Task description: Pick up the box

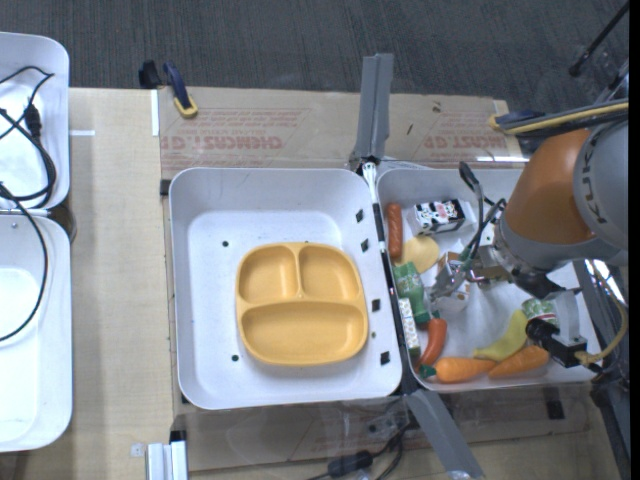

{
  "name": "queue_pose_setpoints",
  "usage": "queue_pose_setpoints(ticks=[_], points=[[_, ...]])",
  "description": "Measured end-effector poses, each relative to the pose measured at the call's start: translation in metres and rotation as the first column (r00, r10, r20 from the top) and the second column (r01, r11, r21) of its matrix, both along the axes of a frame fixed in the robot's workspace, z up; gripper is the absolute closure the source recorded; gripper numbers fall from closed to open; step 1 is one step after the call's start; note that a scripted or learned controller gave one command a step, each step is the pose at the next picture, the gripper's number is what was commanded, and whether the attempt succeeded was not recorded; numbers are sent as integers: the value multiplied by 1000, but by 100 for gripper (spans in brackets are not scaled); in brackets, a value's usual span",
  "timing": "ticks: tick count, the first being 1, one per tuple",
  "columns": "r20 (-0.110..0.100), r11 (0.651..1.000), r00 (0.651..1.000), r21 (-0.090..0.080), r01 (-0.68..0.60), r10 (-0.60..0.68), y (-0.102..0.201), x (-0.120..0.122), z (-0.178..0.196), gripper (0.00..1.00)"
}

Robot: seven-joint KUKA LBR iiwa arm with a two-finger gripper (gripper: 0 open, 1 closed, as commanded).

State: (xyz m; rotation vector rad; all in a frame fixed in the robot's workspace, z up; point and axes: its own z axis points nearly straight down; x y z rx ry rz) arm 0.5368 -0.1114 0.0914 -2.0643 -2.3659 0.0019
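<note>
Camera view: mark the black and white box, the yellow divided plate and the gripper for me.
black and white box (440, 213): camera view, on its printed top face.
yellow divided plate (300, 303): camera view, on the ridge between its compartments.
gripper (450, 283): camera view, at its tip, low in the right bin.

A yellow divided plate (300, 302) is set in the left bin (200, 268); carrots (490, 366) and a banana (508, 336) are seen in the right bin (480, 176).

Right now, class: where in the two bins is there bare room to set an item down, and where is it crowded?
Left bin: bare white floor rings the yellow divided plate, widest along its left and top. Right bin: crowded, with the box, sausage, carrots and gripper packed together.
</note>
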Motion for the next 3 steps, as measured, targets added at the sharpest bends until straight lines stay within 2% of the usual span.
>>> queue_pose_setpoints(ticks=[1,2,3], points=[[1,1000,1000,0,4,-4,-1,0,9,100],[2,1000,1000,-3,-8,8,24,107,103,100],[1,999,999,-3,47,-47,75,122,130,100]])
